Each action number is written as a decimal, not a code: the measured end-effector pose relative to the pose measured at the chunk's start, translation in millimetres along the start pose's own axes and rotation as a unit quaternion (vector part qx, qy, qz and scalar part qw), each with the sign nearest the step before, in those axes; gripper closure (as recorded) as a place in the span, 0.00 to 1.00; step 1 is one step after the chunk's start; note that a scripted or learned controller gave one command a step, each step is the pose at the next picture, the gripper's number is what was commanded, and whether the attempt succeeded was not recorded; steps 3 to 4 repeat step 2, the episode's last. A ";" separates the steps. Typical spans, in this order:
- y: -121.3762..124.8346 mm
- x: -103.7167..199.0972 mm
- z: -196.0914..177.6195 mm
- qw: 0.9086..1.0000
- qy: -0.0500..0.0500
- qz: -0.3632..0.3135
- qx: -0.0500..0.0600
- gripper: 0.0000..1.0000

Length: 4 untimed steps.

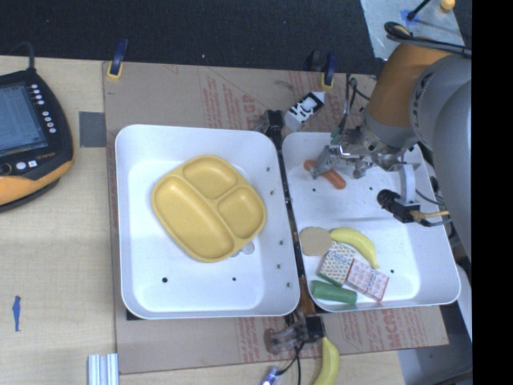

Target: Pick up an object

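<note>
Gripper is sitting low over the far left part of the right bin, at the end of the grey arm reaching in from the right. Whether its jaws are released or clenched cannot be told from this view. An orange carrot is lying on the bin floor right at the gripper, partly hidden by it; whether it is being grasped cannot be told.

Nearer the front of the same bin, a banana is lying beside a tan disc. Just in front of them, two patterned packets are overlapping, and a green block is resting against the front wall.

Left bin is holding a yellow divided plate, lying flat near its centre.

Outside the bins, a second banana is lying on the bench in front of the right bin, and a pendant is resting at the far left.
</note>
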<state>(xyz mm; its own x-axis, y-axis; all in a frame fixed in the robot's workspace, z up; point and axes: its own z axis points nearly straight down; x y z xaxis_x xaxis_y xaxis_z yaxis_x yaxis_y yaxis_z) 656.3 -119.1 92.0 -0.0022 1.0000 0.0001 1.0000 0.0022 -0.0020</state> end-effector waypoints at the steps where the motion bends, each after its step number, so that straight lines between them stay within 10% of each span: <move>1: -0.3 10.3 0.2 1.000 0.000 -0.001 0.001 0.00; 4: 0.0 3.4 0.0 1.000 0.000 0.000 0.000 0.00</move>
